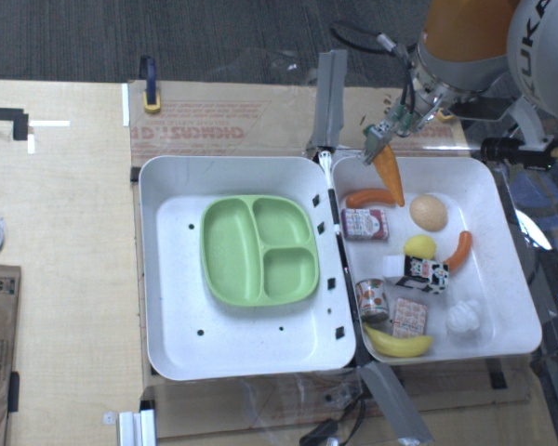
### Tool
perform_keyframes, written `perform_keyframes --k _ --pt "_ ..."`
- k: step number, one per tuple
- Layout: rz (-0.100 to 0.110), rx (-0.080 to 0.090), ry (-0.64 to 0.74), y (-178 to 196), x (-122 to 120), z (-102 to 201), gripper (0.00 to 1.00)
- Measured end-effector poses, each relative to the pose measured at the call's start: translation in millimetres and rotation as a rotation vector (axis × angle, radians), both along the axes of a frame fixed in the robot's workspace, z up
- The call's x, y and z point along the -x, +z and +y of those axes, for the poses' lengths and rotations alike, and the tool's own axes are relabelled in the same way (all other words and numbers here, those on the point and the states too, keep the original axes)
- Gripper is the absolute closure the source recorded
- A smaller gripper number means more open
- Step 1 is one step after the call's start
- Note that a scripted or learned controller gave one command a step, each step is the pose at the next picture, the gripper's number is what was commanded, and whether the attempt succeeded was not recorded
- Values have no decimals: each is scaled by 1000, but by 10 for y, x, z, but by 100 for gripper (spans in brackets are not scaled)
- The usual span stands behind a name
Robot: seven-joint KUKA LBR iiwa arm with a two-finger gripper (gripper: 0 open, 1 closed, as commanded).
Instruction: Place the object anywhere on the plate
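A green three-compartment plate (260, 249) lies in the left white bin (167, 333). My gripper (383, 143) hangs over the back left corner of the right bin (511, 277), well to the right of the plate. It is shut on the top end of an orange carrot (390, 177). The carrot dangles tip-down, slightly tilted, just above a red-orange sausage (372, 196).
The right bin holds a tan egg (429, 213), a small can (365, 224), a lemon (420, 246), a second sausage (459, 249), a black-and-white box (426, 272), another can (372, 297), a packet (408, 316), a banana (397, 344) and a white lump (463, 319). A grey divider (330, 100) rises between the bins.
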State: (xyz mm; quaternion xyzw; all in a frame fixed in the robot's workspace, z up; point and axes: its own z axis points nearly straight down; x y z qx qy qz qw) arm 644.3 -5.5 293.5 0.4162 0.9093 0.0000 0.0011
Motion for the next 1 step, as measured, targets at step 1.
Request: perform_keyframes --k 1 --pt "4 0 127 -385 149 735 100"
